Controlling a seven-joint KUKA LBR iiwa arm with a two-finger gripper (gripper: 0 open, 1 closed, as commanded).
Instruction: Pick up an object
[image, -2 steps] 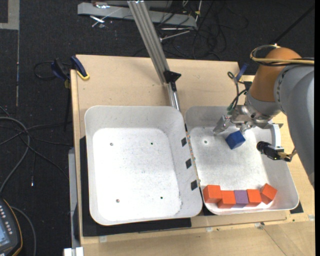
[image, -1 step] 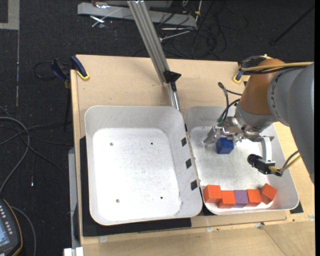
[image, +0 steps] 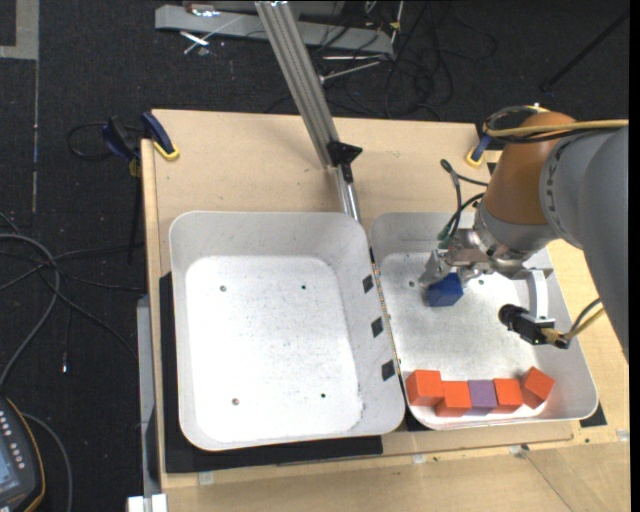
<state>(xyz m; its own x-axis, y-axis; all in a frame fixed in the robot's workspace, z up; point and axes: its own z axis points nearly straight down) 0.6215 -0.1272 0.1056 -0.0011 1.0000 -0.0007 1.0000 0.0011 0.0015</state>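
A blue block (image: 443, 291) lies tilted in the right bin (image: 470, 345), near its back left. My gripper (image: 447, 268) hangs directly over it, its tip touching or nearly touching the block's top. The grey arm with its orange band (image: 520, 175) comes in from the right. Whether the block is gripped is hidden by the wrist. Along the right bin's front wall sits a row of blocks: orange ones (image: 427, 386), a purple one (image: 482, 394) and another orange one (image: 538, 385) at the right end.
The left bin (image: 265, 325) stands beside the right one, their walls meeting at the middle. A slanted metal pole (image: 310, 95) ends in a black clamp at the bins' back. A black fitting with cables (image: 525, 322) hangs off the arm over the right bin.
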